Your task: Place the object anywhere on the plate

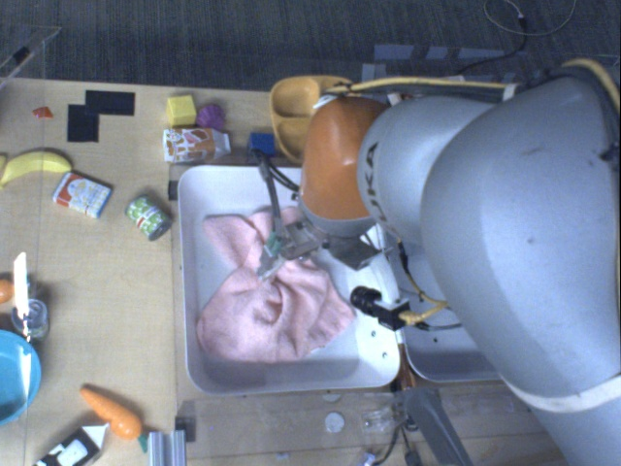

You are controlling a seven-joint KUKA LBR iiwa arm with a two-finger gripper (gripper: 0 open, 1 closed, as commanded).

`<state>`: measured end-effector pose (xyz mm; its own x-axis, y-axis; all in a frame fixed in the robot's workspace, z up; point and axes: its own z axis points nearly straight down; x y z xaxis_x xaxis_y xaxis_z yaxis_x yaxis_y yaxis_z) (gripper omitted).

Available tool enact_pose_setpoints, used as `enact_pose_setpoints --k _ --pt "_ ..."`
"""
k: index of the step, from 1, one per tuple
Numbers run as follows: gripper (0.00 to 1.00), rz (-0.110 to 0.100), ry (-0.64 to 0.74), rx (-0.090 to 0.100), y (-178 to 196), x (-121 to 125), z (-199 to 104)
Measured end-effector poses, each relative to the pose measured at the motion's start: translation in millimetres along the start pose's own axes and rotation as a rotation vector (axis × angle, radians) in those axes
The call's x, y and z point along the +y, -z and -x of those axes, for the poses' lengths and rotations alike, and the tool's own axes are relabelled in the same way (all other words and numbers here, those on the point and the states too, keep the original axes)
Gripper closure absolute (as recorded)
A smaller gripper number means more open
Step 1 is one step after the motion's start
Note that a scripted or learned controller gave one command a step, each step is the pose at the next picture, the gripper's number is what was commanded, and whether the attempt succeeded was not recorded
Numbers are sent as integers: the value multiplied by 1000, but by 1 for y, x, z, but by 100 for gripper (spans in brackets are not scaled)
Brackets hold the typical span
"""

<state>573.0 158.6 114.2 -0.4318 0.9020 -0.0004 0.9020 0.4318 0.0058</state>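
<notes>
Pink towel [272, 304] lies bunched in the white bin [194, 260], pinched between the closed pincer [274, 252] fingers.

Crumpled pale pink terry cloth towel [267, 299] is lying in the shallow white rectangular plastic bin [191, 260], spreading across its floor in soft folds. Its middle is bunching into a raised ridge, with one lobe reaching toward the far-left corner and the larger lobe fanning toward the near wall.

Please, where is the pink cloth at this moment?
The pink cloth lies crumpled inside the left white bin, filling most of its floor. The pincer is directly over the cloth's middle, where the fabric bunches up.
</notes>
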Motion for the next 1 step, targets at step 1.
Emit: enact_pose_setpoints --k 1 --pt "0 38 200 -17 -19 -33 -41"
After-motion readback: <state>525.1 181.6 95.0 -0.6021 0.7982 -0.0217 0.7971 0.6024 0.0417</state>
